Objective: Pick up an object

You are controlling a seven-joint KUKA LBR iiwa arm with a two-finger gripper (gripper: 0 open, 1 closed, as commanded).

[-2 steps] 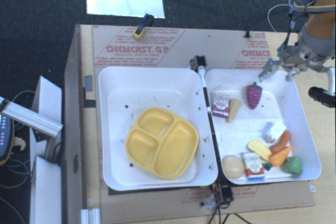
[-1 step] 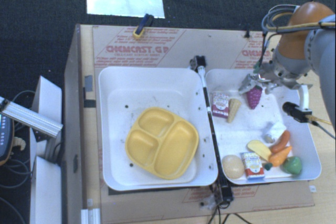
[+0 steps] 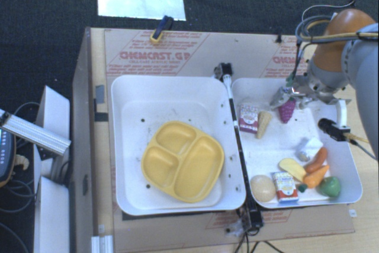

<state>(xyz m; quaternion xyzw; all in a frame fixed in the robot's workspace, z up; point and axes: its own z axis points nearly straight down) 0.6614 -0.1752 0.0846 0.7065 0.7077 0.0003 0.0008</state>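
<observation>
My gripper (image 3: 289, 99) hangs over the back of the right bin (image 3: 343, 127), under the grey wrist with its orange band. A purple toy (image 3: 287, 110), shaped like a small bunch of grapes, sits between its fingers, and the gripper is shut on it. The toy's lower tip points down toward the bin floor. I cannot tell whether it touches the floor. Just left of it lie a cream cone (image 3: 263, 123) and a pink and white carton (image 3: 249, 118).
The right bin's front holds a white lump (image 3: 309, 147), two orange carrots (image 3: 316, 166), a green pepper (image 3: 330, 186), a yellow piece (image 3: 291, 167), a red and white box (image 3: 285, 186) and a cream ball (image 3: 263, 188). A yellow divided plate (image 3: 183, 160) lies in the left bin (image 3: 127, 121).
</observation>
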